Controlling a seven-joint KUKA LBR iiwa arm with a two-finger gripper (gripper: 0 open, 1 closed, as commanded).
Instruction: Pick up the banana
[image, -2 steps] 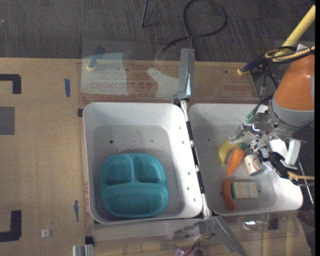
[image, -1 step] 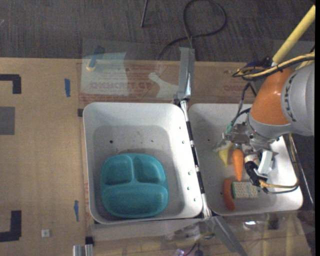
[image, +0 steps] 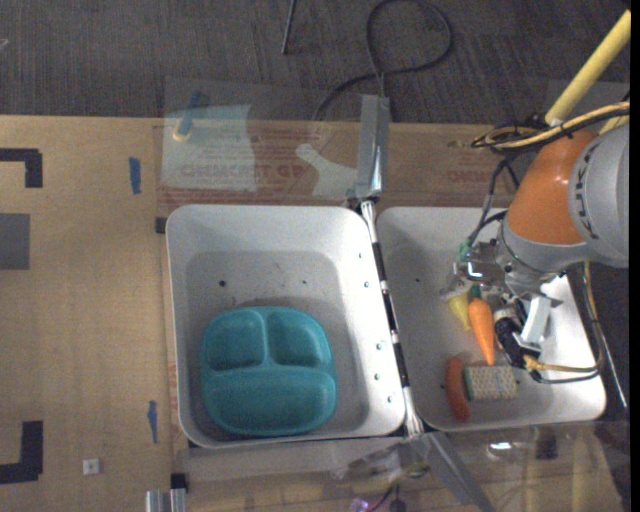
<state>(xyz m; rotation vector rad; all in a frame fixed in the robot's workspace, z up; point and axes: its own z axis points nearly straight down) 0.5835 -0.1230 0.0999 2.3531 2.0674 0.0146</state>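
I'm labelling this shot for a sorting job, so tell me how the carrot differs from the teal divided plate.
The carrot is orange, slim and tapered; the teal divided plate is broad, rounded and split into three compartments. The carrot lies in the right bin beside other small items and close under the arm; the plate sits alone in the left bin. The plate is far larger. Both rest on a white bin floor.
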